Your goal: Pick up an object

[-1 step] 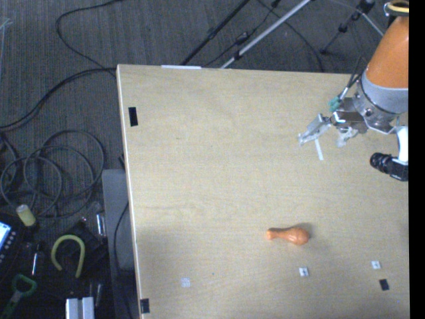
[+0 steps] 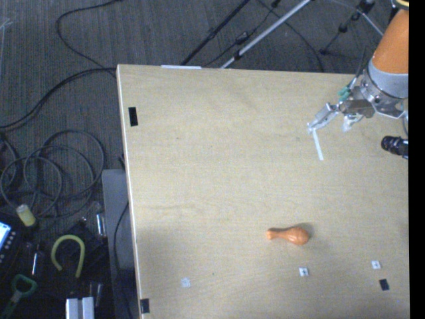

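Camera view from above has the claw (image 2: 319, 133) at the upper right of the pale wooden counter (image 2: 219, 165), hanging from a grey wrist beneath the arm's orange band (image 2: 392, 45). Its 2 thin pale fingers (image 2: 318, 146) look spread apart with nothing between them: 1 runs down and slightly right toward the counter surface, the other sits higher toward the wrist, though at this size the gap is hard to read exactly. Whether the lower fingertip touches the wood or hovers just over it cannot be told. Well apart from the claw, down toward the lower middle of the counter, lies the orange object (image 2: 290, 235), a small pear-shaped thing on its side with a narrow neck pointing left and a rounder bulb to the right, resting alone on bare wood. Near it, toward the bottom right, are 2 small white square markers (image 2: 303, 271) and a dark one (image 2: 384, 284); another black marker (image 2: 133, 116) sits by the counter's upper left edge. Left of the counter, on grey carpet, black cables (image 2: 53, 171) coil in loops, with a green U-shaped item (image 2: 68, 251) below them. Above the counter's far edge, tripod legs (image 2: 285, 12) cross the floor.
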### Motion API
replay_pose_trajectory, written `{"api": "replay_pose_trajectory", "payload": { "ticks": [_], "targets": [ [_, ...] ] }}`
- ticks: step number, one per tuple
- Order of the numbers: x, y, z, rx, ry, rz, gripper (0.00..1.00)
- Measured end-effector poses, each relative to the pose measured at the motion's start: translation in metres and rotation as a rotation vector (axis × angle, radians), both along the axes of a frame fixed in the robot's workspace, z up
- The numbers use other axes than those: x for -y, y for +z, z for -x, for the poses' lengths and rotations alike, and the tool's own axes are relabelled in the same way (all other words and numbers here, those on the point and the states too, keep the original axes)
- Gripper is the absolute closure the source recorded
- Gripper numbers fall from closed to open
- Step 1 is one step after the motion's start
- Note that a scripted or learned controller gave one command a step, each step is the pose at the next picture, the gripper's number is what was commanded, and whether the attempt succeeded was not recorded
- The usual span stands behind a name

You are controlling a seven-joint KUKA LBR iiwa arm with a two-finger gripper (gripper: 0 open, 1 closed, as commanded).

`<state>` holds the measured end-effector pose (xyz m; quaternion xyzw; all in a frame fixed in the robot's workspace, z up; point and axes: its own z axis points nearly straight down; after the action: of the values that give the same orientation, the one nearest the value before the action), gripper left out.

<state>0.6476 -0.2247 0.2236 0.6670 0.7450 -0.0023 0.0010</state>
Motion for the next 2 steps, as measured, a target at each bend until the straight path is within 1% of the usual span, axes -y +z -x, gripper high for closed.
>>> {"api": "replay_pose_trajectory", "payload": {
  "ticks": [1, 2],
  "targets": [
    [-0.026, -0.14, -0.018, 0.0, 0.303, -0.004, 0.0],
    [-0.073, -0.139, -0.021, 0.0, 0.325, -0.003, 0.0]
  ]
}}
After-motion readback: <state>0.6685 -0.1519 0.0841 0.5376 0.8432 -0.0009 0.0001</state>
